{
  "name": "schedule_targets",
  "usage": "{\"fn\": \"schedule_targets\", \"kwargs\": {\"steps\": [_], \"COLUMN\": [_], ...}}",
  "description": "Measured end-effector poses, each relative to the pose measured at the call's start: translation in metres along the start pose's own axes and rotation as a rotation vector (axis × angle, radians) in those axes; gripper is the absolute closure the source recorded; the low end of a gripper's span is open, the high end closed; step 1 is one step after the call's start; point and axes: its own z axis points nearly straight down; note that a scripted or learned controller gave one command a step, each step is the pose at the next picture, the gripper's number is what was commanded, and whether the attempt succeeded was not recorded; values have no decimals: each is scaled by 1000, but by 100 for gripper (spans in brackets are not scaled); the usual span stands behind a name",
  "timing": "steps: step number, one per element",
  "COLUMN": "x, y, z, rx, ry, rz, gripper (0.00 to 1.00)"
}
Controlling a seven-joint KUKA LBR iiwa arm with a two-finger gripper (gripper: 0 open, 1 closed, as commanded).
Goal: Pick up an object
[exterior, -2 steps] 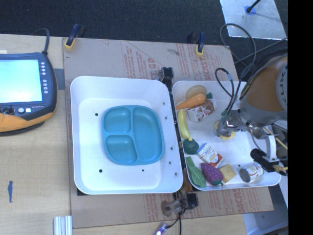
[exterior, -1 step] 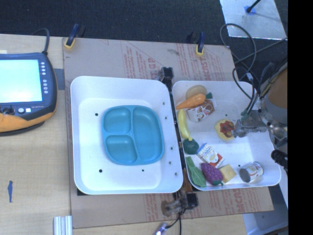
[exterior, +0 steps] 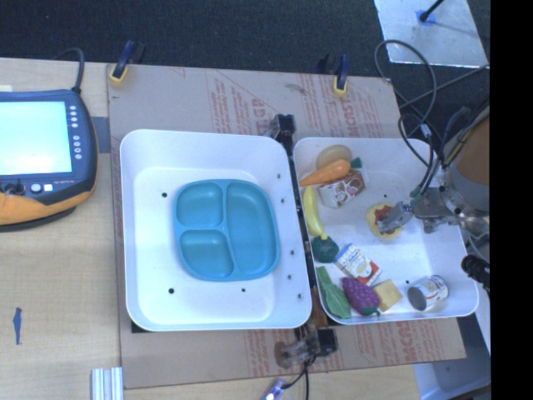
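**Gripper low over the right bin, reaching at a small yellow toy**

Nearest the camera, along the right bin's (exterior: 466, 311) near edge, lie a green vegetable (exterior: 333, 294), purple grapes (exterior: 361, 293), a yellow cheese block (exterior: 386, 294) and a tin can (exterior: 428, 292) on its side. Further back sit a small carton (exterior: 356, 262), a dark green piece (exterior: 324, 247), a banana (exterior: 311, 212), a cup (exterior: 342, 190), a carrot (exterior: 327, 172) and a pale round item (exterior: 333, 155): one of each.

The gripper (exterior: 401, 216) comes in from the right, its tip touching or just over a yellow-and-red toy (exterior: 384, 220) mid-bin. Whether its fingers are apart or together I cannot tell, and nothing shows as held.

My judgement: this is the grasp attempt itself. Next it needs a firm close on the toy, then a straight lift.

One blue divided plate (exterior: 226, 228) rests in the left bin (exterior: 141, 223).
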Motion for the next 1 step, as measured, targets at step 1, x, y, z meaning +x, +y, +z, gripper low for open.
{"fn": "schedule_targets", "kwargs": {"steps": [1], "x": [16], "y": [35], "z": [43], "rx": [0], "ry": [-1], "rz": [-3], "gripper": [0]}}
